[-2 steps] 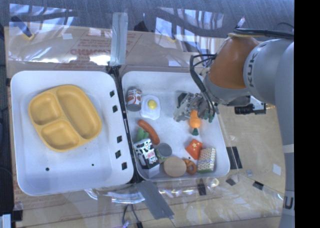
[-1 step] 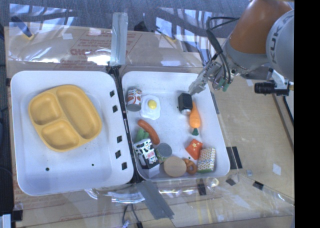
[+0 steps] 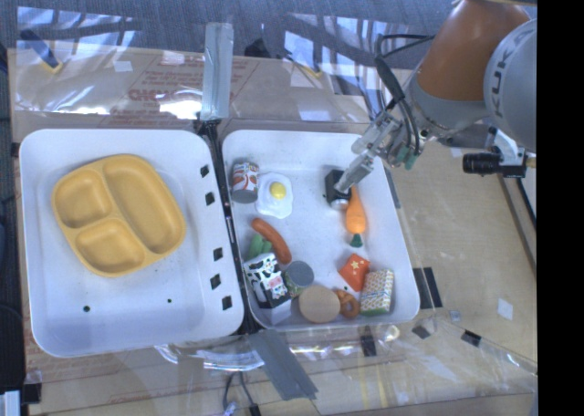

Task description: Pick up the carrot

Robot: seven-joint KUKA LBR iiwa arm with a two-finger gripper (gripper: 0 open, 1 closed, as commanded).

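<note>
Hand (image 3: pixel 338 188) sits low in right bin (image 3: pixel 388 223), just beside carrot (image 3: pixel 355 216); its grip state cannot be told. Carrot lies flat.

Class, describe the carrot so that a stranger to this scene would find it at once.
Look in the right-hand white bin, near its right wall. Just below the gripper lies the carrot: a small orange cone with a green tip pointing down. The sausage to its left is redder, longer and has no green.
</note>
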